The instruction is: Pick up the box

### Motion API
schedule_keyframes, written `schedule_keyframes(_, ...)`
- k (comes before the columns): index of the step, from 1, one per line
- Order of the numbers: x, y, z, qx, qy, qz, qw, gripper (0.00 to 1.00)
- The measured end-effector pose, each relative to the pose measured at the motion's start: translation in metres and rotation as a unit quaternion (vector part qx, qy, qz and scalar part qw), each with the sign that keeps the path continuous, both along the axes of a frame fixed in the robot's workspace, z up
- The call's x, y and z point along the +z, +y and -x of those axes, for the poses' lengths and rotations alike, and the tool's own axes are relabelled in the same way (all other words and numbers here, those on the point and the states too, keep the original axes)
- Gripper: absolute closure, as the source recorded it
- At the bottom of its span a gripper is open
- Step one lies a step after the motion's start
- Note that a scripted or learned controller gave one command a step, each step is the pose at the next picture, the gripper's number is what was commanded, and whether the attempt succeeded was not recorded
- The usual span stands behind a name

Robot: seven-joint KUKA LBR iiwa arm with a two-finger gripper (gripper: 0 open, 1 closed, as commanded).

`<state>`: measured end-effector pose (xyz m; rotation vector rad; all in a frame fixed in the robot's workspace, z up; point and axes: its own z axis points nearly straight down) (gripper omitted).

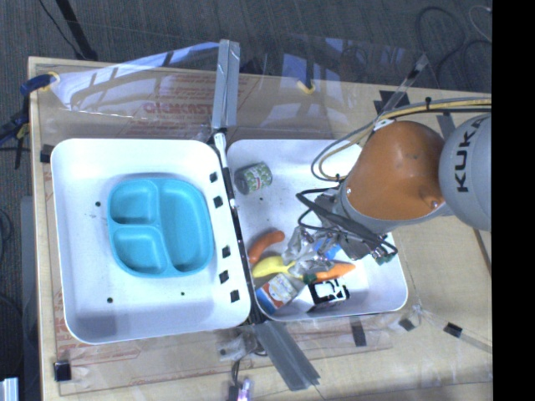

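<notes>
The claw (311,256) hangs low in the right bin (288,153); whether it is apart or together cannot be told among the clutter. Just right of the claw lies an orange carrot (338,269), and just left of it a yellow banana (272,266). The box (281,291) lies just nearer and left of the claw. A green can (253,177) stands farther left. Well left of the claw, a blue tray (159,226) sits in the left bin (84,291).

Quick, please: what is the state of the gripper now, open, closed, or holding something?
The gripper: cannot be told; it is low in the right bin, where the view is too cluttered.
</notes>
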<state>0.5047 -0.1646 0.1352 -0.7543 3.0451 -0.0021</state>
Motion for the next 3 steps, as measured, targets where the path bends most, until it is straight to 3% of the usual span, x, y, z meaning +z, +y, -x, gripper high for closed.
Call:
schedule_keyframes(1, -0.043, 0.048, 0.012, 0.201, 0.002, 0.0005, 0.9795, 0.0)
schedule_keyframes(2, -0.036, -0.006, 0.005, 0.176, 0.0, 0.0007, 0.9845, 0.0)
schedule_keyframes(3, -0.038, -0.03, -0.002, 0.392, -0.004, 0.0025, 0.92, 0.0)
